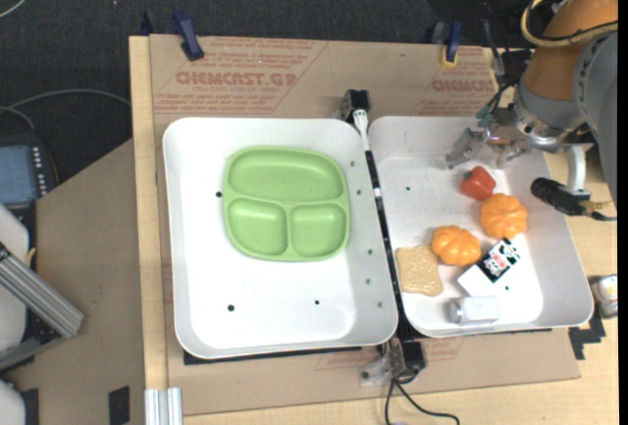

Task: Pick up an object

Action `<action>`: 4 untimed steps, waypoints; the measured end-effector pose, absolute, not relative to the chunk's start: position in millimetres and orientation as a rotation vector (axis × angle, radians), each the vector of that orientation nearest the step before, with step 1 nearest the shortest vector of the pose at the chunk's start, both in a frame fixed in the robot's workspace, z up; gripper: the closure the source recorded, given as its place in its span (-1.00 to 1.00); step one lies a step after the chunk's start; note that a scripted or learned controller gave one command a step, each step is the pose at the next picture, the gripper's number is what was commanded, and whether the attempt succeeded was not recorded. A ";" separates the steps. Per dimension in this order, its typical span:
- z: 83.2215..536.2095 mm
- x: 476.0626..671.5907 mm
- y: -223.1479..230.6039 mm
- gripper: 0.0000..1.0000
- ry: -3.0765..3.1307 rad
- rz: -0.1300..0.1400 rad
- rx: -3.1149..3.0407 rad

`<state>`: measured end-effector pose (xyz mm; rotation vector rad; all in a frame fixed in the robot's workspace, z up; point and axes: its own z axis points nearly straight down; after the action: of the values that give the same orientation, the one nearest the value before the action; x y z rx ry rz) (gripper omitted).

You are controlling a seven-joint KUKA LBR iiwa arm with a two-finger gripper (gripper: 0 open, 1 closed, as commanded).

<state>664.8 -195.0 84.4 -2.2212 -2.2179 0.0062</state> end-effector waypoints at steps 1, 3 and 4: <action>85.7 592.8 -220.2 -1.00 -2.214 -0.011 -2.215; 83.9 608.1 -217.6 -1.00 -2.223 -0.010 -2.209; 84.0 658.1 -216.7 -1.00 -2.216 -0.008 -2.205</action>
<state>658.1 -216.7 84.0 -2.2050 -2.2161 -0.0080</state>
